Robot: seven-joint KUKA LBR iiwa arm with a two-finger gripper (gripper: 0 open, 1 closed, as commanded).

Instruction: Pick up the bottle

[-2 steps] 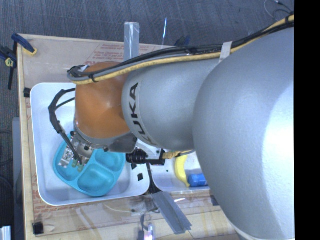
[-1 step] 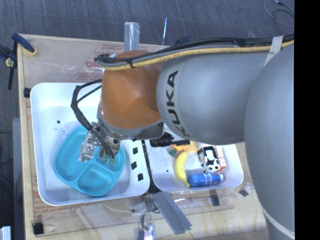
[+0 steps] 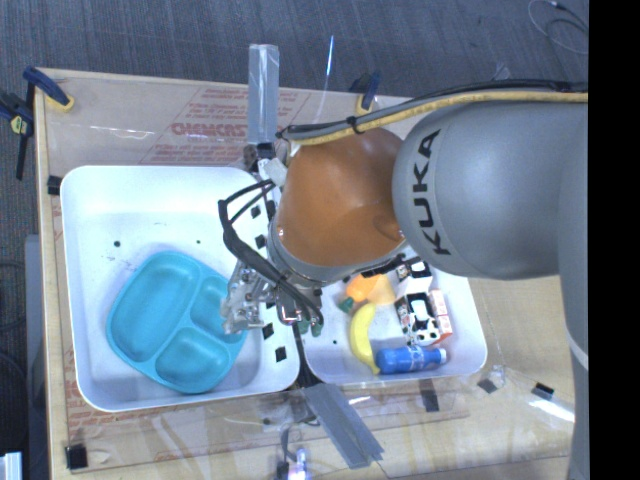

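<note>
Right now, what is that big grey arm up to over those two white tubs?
The arm's end effector hangs low over the left bin, at the edge of a blue divided plate. It is meant to pick up the bottle, which lies untouched in the right bin beside a banana and a small carton.

Robot lab, KUKA arm (image 3: 480, 198), clamped bench (image 3: 150, 118)
</note>
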